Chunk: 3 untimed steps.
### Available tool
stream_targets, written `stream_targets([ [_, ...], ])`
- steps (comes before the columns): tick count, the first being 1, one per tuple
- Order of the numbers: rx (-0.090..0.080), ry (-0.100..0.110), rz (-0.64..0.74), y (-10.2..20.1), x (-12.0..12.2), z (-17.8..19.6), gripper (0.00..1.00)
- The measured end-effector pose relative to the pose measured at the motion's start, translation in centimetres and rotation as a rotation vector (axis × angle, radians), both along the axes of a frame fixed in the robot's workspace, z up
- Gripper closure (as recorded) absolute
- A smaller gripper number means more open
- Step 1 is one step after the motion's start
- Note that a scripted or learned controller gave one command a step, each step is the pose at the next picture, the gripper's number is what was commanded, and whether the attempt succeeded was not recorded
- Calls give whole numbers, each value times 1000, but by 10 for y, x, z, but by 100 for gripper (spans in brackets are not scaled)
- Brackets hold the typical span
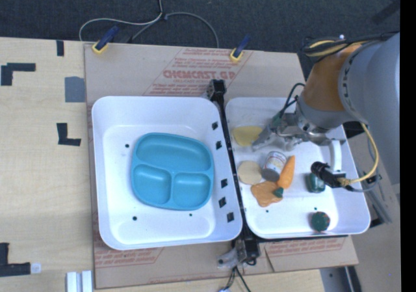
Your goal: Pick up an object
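My gripper [274, 144] hangs low in the right bin [351, 216], its fingers spread apart with nothing between them. Just below it lies a small grey can [273, 164], and an orange carrot [286, 172] leans against the can's right side. A pale yellow slice [246, 134] lies to the gripper's left. A beige round piece [249, 172] and an orange chunk [266, 194] sit lower left of the can. The arm's grey body and orange band [323, 82] reach in from the upper right.
The left bin [110, 219] holds a blue divided plate [172, 170]. A dark green item [316, 184] and a round green one [319, 221] lie at the right bin's lower right. A black divider [225, 154] runs between the bins. Cables trail near the arm.
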<state>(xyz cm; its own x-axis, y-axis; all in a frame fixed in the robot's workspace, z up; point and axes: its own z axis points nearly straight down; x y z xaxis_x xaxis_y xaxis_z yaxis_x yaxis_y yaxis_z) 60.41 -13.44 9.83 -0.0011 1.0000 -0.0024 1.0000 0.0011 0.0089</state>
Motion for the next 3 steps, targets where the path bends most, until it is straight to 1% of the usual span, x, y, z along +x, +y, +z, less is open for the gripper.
stream_targets([
  [1,-2,0,0,10,-44,-11,0],
  [2,-3,-1,-1,18,-51,-11,0],
  [3,-2,0,-1,18,-51,-1,100],
])
